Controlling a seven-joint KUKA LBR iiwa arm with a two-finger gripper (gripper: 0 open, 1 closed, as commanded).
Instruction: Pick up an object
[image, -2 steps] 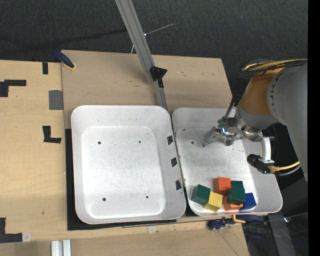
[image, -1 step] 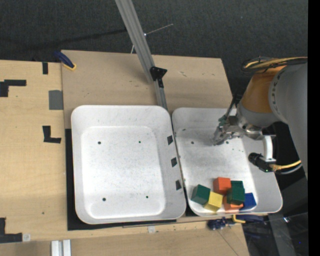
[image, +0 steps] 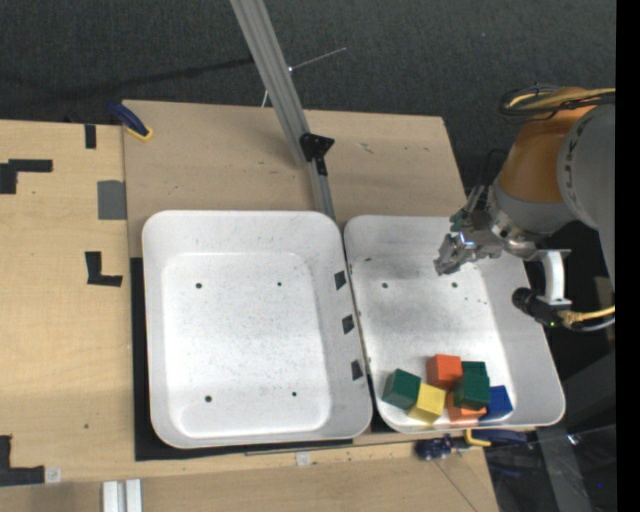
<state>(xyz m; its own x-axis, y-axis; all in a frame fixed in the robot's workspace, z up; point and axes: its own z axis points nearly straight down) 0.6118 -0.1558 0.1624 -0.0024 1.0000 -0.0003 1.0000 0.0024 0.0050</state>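
Note:
Several small blocks lie heaped at the near end of the right bin (image: 400, 300): a dark green cube (image: 402, 388), a yellow block (image: 430, 401), an orange block (image: 445, 369), a second green block (image: 474, 383) and a blue block (image: 498, 401). My gripper (image: 450, 255) hangs over the far part of that bin, well away from the pile, with nothing visible between its fingers. The fingers are too small to read.
The left bin (image: 245, 320) sits beside the right one on the wooden bench. A slanted metal pole (image: 285, 85) runs from the top down to the gap between the bins. A blue clamp (image: 445, 447) sits at the bench's near edge.

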